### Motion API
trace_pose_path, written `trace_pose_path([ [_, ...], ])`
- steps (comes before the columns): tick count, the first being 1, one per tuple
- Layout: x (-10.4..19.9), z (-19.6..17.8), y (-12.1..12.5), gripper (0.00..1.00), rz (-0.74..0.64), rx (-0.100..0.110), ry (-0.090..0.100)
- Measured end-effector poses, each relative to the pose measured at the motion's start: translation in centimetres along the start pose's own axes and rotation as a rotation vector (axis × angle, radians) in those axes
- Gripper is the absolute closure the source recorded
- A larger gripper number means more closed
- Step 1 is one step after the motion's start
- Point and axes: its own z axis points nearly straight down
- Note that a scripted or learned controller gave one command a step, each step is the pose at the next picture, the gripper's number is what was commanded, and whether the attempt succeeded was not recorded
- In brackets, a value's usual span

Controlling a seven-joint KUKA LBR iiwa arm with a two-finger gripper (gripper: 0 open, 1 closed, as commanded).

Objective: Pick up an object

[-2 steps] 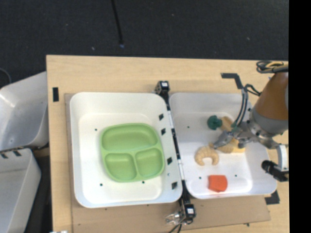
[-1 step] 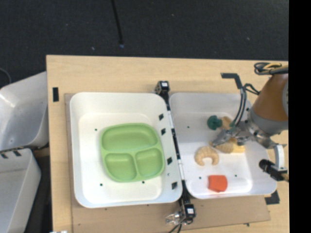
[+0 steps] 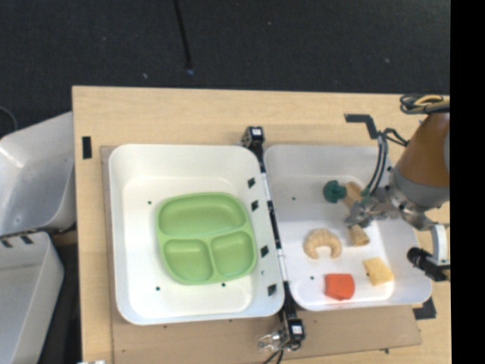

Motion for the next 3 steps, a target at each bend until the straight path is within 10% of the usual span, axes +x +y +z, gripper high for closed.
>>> trace_pose_path([
  [2, -0.8, -11.6, 0.5, 1.00, -0.007, 0.013, 0.007],
  [3, 4.1, -12.7, 1.9, 1.00, -0.011, 0.016, 0.010],
])
